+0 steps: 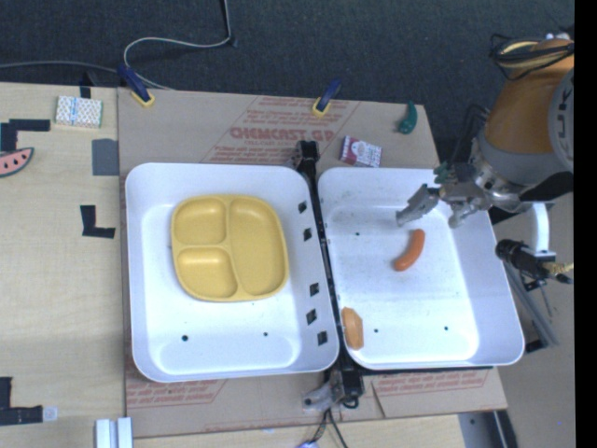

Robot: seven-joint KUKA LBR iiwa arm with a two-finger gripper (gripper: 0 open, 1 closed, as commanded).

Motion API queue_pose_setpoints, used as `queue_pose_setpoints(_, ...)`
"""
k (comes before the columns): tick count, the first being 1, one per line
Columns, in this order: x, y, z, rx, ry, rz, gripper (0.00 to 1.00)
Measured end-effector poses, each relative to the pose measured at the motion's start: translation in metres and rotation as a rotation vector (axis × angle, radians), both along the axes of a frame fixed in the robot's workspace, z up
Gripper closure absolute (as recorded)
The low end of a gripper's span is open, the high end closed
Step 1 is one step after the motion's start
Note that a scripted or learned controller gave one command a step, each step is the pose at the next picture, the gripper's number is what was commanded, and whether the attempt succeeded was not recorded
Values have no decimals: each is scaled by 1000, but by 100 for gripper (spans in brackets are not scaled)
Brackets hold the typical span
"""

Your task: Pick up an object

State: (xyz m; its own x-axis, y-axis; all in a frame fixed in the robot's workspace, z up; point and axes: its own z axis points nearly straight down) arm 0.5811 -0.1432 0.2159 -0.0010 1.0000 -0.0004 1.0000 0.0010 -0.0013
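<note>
Your pincer [437, 209] hangs released and empty just above the curved orange sausage [409, 250] in the right white bin [485, 306] — lower it astride the middle before clenching.

The gripper [437, 209] is hanging over the upper right part of the right bin [485, 339], its fingers spread apart with nothing between them, just above an orange sausage [409, 250] that is lying tilted on the bin floor. A small bread-coloured piece [352, 328] is sitting at that bin's lower left corner. In the left bin [154, 348] a yellow divided plate [229, 247] is lying flat.
</note>
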Motion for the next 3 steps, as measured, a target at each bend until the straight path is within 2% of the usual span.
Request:
queue_pose_setpoints(1,48,-28,-118,0,3,-1,0)
queue_pose_setpoints(2,49,-27,-107,0,0,1,100)
queue_pose_setpoints(3,49,-27,-107,0,0,1,0)
